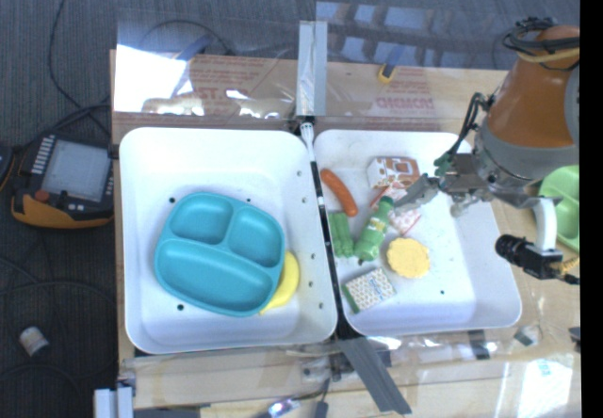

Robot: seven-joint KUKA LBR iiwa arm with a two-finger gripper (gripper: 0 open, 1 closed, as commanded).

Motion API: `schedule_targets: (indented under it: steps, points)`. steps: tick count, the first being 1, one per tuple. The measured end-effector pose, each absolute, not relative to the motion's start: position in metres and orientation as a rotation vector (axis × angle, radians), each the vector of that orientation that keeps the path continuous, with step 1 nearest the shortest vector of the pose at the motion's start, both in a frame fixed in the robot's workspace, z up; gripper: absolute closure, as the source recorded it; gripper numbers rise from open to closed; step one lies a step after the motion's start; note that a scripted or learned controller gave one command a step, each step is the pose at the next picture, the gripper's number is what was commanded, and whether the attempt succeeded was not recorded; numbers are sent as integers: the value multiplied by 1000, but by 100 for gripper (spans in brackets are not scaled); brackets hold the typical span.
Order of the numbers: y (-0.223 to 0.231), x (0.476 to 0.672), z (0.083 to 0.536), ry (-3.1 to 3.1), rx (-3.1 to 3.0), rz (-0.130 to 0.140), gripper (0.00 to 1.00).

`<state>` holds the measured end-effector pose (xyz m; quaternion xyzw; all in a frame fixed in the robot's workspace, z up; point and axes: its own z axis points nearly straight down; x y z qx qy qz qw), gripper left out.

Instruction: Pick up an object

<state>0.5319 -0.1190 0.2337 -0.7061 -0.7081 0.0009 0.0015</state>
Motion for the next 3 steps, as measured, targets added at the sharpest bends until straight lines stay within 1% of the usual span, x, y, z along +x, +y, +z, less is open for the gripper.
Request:
schedule_targets:
  steps: [1, 2, 3]
  points:
    - [-117, 547, 93, -2363, -2067, 0, 0]
    - [-117, 547, 102, -2363, -2065, 1, 100]
    - [-87, 585, 254, -2260, -2183, 6, 100]
